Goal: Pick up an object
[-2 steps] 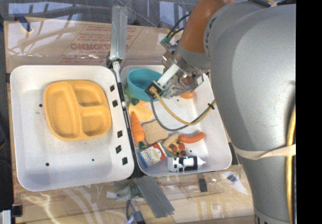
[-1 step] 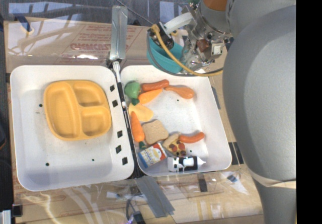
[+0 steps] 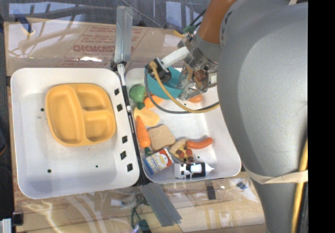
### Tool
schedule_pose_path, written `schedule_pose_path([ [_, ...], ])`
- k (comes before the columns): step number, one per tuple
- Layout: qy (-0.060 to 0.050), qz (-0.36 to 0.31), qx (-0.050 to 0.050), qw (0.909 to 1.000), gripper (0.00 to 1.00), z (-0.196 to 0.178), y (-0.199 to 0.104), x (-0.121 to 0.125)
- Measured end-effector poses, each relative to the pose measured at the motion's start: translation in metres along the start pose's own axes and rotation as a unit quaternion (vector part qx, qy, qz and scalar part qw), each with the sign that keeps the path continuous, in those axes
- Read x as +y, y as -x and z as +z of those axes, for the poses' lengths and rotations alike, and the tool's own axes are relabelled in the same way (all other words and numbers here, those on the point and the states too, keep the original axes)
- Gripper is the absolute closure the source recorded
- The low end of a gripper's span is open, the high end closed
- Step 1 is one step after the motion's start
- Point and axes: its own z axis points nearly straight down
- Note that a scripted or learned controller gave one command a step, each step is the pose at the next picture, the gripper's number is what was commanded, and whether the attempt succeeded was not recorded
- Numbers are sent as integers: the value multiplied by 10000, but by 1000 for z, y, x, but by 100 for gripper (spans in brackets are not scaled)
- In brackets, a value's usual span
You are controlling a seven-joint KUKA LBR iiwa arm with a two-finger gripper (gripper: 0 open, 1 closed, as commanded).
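i see my gripper [image 3: 192, 86] low over the teal plate [image 3: 157, 86] in the right bin [image 3: 222, 137]; a yellow divided tray [image 3: 80, 113] lies in the left bin [image 3: 26, 137].

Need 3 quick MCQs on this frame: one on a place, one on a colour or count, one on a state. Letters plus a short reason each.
1. Where does the yellow tray lie?
A. In the left bin
B. In the right bin
C. On the cardboard behind the bins

2. What colour is the plate under the gripper?
A. Red
B. Teal
C. Black

3. How does the carrot stand in relation to the gripper?
A. Held between its fingers
B. Lying in the right bin, apart from it
C. Resting on the yellow tray

Answers:
1 A: the tray sits inside the left bin, with the divider between it and the food items.
2 B: the plate at the back of the right bin is teal.
3 B: the carrot lies along the right bin's left wall, well short of the gripper, which is over the plate.
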Motion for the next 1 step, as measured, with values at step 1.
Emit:
schedule_pose_path([
  [1,15,-666,41,9978,100,-53,7,57],
])
